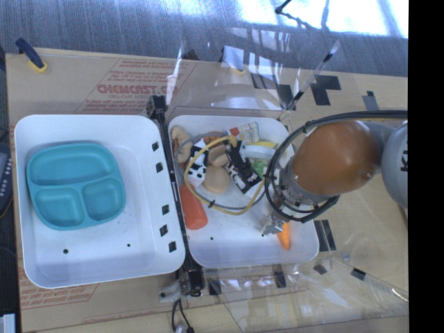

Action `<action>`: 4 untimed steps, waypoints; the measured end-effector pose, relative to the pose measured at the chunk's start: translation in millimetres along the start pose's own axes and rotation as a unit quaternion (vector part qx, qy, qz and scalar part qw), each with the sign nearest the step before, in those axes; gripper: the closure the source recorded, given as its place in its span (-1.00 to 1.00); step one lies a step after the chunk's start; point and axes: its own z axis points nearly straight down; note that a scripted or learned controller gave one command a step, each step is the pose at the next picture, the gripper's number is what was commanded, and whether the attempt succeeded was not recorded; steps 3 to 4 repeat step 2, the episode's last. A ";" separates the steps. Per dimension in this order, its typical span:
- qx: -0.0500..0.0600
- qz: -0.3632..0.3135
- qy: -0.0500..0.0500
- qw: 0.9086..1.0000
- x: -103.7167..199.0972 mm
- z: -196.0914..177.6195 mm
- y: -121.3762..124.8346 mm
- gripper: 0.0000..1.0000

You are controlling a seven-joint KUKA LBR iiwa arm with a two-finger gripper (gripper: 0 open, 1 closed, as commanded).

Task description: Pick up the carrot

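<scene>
A small orange carrot (284,239) lies near the front right corner of the right bin (236,252). My gripper (274,226) hangs low over the bin floor, its tip right beside the carrot's upper end and seemingly touching it. The wrist and its orange band (333,158) cover the gripper from above, so the grip is hidden.
A pile of toy food, a yellow cable and a black-and-white piece (222,161) fills the back of the right bin. A larger orange-red piece (193,207) lies along its left wall. The left bin (90,255) holds a blue divided plate (75,184).
</scene>
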 end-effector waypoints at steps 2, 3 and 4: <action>0.002 -0.190 0.002 0.982 -2.3 -0.5 8.3 -1.00; 0.002 -0.190 0.002 0.982 -2.3 -0.5 8.3 -1.00; 0.002 -0.190 0.002 0.982 -2.3 -0.5 8.3 -1.00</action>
